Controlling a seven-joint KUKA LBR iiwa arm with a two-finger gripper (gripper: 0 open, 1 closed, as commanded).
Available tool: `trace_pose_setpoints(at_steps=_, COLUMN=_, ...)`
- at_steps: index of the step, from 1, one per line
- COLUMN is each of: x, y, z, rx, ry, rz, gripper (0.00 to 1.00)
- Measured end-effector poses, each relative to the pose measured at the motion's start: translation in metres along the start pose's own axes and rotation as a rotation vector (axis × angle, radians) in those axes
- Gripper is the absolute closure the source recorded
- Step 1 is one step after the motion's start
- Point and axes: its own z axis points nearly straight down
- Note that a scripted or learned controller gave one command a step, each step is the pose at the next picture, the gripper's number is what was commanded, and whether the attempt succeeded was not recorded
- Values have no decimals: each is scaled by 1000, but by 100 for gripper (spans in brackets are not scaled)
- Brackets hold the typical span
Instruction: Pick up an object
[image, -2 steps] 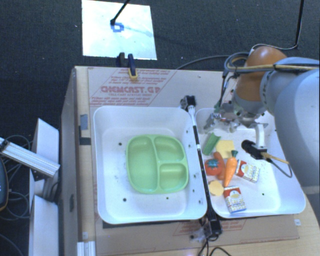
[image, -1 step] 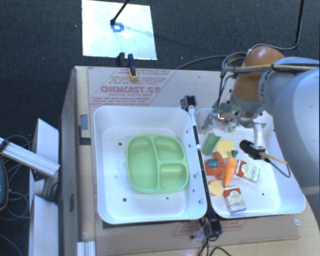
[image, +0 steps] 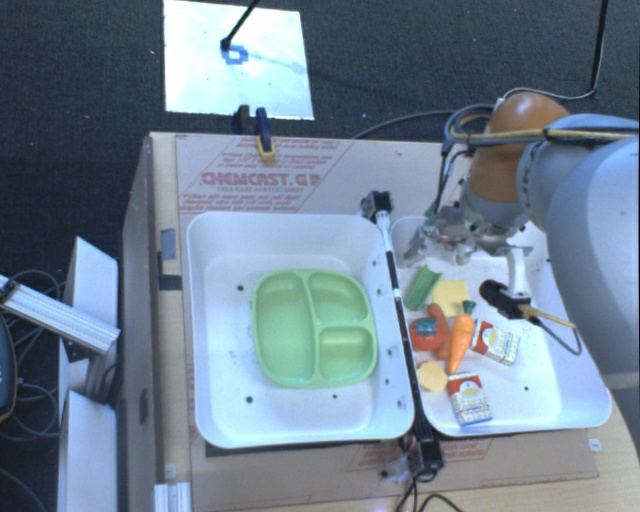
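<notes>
The tool (image: 452, 240) hung low over the far end of the right bin (image: 575, 400), at the end of the grey arm (image: 585, 200) that reached in from the right. Its metal parts were too small and cluttered to make out, so how it was set, and whether it had hold of anything, could not be told; nothing could be seen in it.

The likeliest thing to pick was the green stick-shaped piece (image: 422, 285), which lay just beside the tool, on its near side and slightly to the left. Its long axis ran at a slant, the upper end pointing back toward the tool and the lower end toward the divider between the bins.

Further out on the same side sat the yellow block (image: 452, 295), then the tomato (image: 427, 333) and the carrot (image: 461, 340), close together. Taking the green piece would probably call for closing across its short width, since it lay near the bin's wall. The green divided plate (image: 312, 327) lay well apart, in the left bin (image: 220, 400).
</notes>
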Motion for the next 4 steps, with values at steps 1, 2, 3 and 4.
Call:
trace_pose_setpoints(at_steps=1, x=-1, y=0, z=0, rx=0, ry=0, rz=1, gripper=0)
trace_pose_setpoints(at_steps=2, x=0, y=0, z=0, rx=0, ry=0, rz=0, gripper=0)
trace_pose_setpoints(at_steps=3, x=0, y=0, z=0, rx=0, ry=0, rz=0, gripper=0)
trace_pose_setpoints(at_steps=4, x=-2, y=0, z=0, rx=-1, ry=0, rz=2, gripper=0)
